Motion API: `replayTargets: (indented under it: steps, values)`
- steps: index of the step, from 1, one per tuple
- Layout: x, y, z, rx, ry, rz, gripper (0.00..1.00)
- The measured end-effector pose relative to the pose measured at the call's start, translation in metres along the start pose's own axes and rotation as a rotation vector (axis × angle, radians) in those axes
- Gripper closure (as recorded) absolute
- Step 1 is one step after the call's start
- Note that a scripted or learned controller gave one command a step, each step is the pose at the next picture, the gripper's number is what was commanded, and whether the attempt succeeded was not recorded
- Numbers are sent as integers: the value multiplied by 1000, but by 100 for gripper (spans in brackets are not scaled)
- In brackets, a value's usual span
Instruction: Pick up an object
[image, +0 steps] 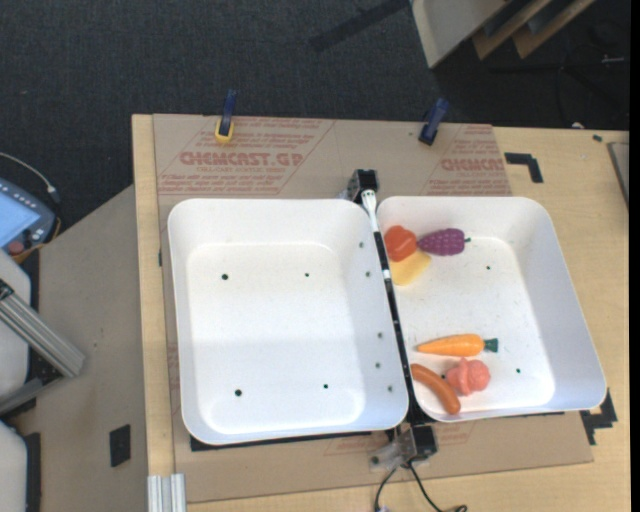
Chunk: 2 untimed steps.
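Observation:
The right bin (560, 300) holds several toy foods. A purple grape bunch (443, 241) lies near its far left corner, beside a red-orange piece (400, 242) and a yellow piece (410, 268) against the divider. Nearer the front lie an orange carrot with a green tip (455, 346), a pink round piece (468, 377) and an orange-brown sausage (436, 388).
The left bin (190, 300) has a bare white floor with small dark holes. Both bins rest on a cardboard sheet (300, 150) held by a yellow-blue clamp (226, 120) and a blue clamp (434, 120). A black bracket (362, 184) sits at the far end of the divider.

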<state>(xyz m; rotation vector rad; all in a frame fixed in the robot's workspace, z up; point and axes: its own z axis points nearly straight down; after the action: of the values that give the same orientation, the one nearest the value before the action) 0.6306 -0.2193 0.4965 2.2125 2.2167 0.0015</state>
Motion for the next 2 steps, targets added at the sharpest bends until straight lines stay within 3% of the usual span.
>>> replayTargets:
  steps: [2]
  values:
    - [62, -75, -14, 6, 7, -2, 100]
